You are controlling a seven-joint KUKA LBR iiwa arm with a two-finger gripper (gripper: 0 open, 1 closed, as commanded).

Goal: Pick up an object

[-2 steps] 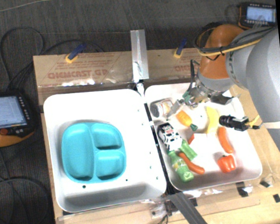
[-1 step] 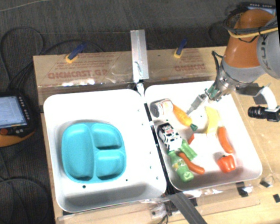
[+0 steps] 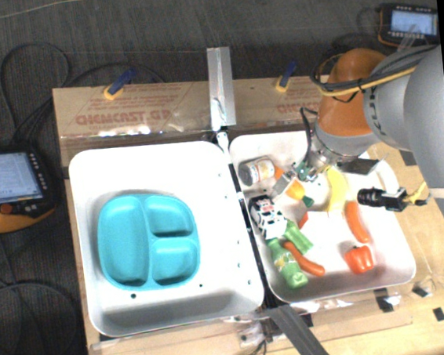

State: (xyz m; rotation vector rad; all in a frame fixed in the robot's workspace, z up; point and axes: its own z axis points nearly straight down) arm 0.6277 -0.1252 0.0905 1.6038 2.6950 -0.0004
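The right bin (image 3: 398,272) holds several small items. A tin can (image 3: 257,170) lies at its back left and a yellow banana (image 3: 336,187) lies near the middle. There are also an orange piece (image 3: 295,189), a black-and-white toy (image 3: 265,215), a green bottle (image 3: 288,262), an orange carrot (image 3: 305,258), a long orange piece (image 3: 357,222) and a red pepper (image 3: 359,258). My gripper (image 3: 305,173) hangs low over the back middle of this bin, between the can and the banana and just above the orange piece.
A teal divided plate (image 3: 146,238) lies in the left bin (image 3: 95,166). The grey arm with its orange band (image 3: 351,96) covers the right bin's back right corner. A black fitting (image 3: 380,197) sticks out over the bin's right side. Handheld screens lie at far left (image 3: 8,181) and top right (image 3: 409,25).
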